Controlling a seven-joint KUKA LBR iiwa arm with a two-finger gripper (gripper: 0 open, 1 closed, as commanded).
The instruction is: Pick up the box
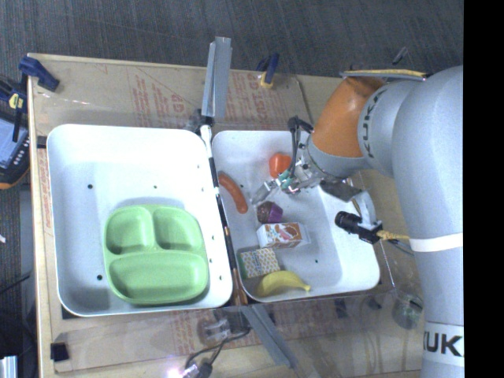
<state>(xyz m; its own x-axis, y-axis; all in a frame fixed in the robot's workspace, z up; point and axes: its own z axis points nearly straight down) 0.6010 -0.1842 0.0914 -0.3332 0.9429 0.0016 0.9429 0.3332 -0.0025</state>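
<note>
Wooden worktop (118, 93) carrying two shallow white bins side by side. The grey arm (425, 179), with its orange band (342, 120), enters from the right and reaches over the right bin (358, 270). The left bin (79, 164) holds a green divided tray (156, 254) with three compartments, lying in the bin's near half. The right bin holds six small items. A yellow banana (282, 284) lies along the near wall. Just beside it, toward the bins' shared wall, is a flat patterned packet (258, 261). The box (280, 235), a small carton with orange and white print, lies on its side near the bin's middle, just above the packet and well clear of the arm's tool. A dark purple item (270, 211) sits just beyond the box. A red-orange sausage-shaped item (232, 192) lies near the shared wall. An orange-red round item (279, 164) sits toward the far wall. The pincer (277, 186) hangs between the round item and the purple item; whether its fingers are spread or together cannot be told, and nothing is seen between them.
</note>
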